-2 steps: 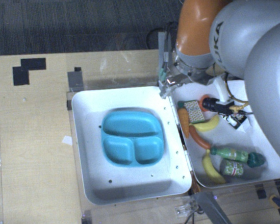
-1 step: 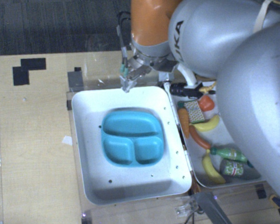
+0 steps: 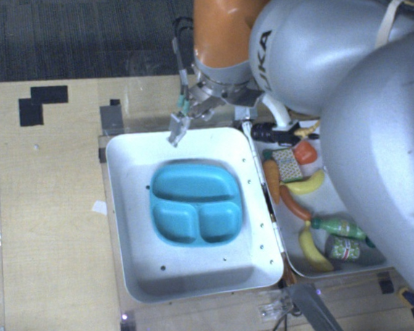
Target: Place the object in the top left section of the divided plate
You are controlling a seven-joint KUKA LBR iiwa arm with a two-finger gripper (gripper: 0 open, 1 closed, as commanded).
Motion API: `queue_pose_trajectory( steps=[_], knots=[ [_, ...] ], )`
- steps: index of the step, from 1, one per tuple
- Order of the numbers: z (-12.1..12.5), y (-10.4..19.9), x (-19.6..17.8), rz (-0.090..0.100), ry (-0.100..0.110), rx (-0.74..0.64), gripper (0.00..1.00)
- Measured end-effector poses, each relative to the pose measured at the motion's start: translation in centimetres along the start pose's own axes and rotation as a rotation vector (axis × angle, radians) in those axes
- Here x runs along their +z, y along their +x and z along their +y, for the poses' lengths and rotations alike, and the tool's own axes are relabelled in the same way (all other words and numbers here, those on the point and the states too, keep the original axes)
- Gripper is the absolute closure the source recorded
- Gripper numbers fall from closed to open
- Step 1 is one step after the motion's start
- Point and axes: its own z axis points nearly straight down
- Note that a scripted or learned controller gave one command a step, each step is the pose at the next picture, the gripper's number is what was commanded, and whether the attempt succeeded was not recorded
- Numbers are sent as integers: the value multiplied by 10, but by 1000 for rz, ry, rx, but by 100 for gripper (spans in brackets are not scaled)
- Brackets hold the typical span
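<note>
A blue divided plate (image 3: 158, 215) lies in the middle of the left white bin (image 3: 140, 269). It has one wide section at the far side and two smaller ones at the near side, all bare. My gripper (image 3: 178, 133) hangs over the far rim of the left bin, above and a little left of the plate's far edge. Its tip points down and to the left. I cannot make out any object at the tip. The candidate objects lie in the right bin (image 3: 298, 267), partly hidden under the arm.
The right bin holds an orange carrot (image 3: 271, 177), a yellow banana (image 3: 308, 183), a reddish sausage (image 3: 295, 204), a green bottle (image 3: 337, 227), a second banana (image 3: 313, 250) and a green packet (image 3: 344, 249). The big grey arm covers that bin's right side.
</note>
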Motion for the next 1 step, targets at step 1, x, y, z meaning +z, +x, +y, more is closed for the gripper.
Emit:
queue_pose_trajectory(
  steps=[1],
  knots=[
    [-38, 40, 135, 1, -3, 167, 0]
  ],
)
